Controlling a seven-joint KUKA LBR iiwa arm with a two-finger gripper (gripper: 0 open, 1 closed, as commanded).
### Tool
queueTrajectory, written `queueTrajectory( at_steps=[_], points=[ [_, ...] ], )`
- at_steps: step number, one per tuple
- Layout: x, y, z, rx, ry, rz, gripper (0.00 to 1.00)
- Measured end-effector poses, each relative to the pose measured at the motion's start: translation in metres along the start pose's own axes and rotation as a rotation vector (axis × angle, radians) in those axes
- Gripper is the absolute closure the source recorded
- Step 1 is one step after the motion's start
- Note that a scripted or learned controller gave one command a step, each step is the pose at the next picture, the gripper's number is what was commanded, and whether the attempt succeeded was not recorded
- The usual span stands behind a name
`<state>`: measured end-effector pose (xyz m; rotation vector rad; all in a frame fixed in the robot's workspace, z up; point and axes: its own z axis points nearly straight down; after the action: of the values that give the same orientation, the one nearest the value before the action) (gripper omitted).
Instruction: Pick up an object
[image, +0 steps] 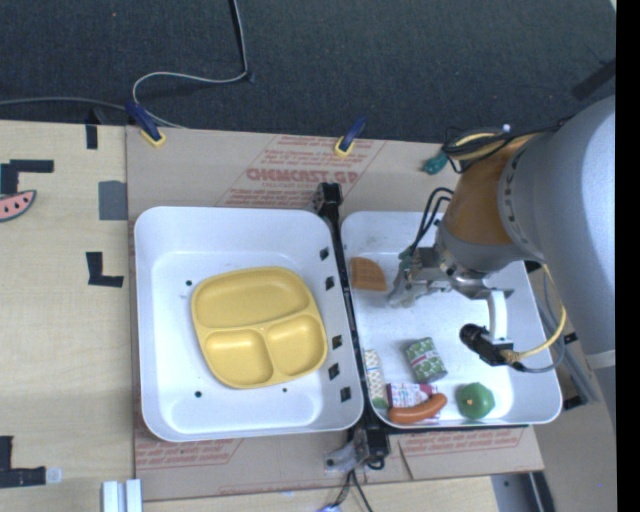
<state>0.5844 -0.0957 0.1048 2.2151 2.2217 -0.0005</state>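
Observation:
The right bin (520, 300) holds several small items. A brown bread-like piece (367, 274) lies at its far left. A green patterned packet (424, 358) sits in the middle, a green round fruit (476, 400) near the front right, and an orange-red sausage (418, 408) on the front wall. A pale wrapped stick (374, 375) lies along the left wall. My gripper (405, 284) hangs low over the bin floor just right of the brown piece, with the grey wrist and orange band behind it. Nothing shows held in it.
The left bin (160, 300) carries a yellow divided plate (260, 325). A black divider (338, 300) runs between the bins. The arm's bulk covers the right bin's far right corner. Cardboard lies under both bins, with cables and clips at the back.

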Motion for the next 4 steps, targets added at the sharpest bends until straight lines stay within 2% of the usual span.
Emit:
queueTrajectory(
  at_steps=[1,2,3,4],
  points=[
    [0.000,0.000,0.000,0.000,-0.001,0.000,0.00],
    [0.000,0.000,-0.009,0.001,0.000,0.000,1.00],
    [0.000,0.000,-0.009,0.001,0.000,0.000,0.00],
    [0.001,-0.001,-0.018,0.003,0.001,-0.001,1.00]
  ],
)
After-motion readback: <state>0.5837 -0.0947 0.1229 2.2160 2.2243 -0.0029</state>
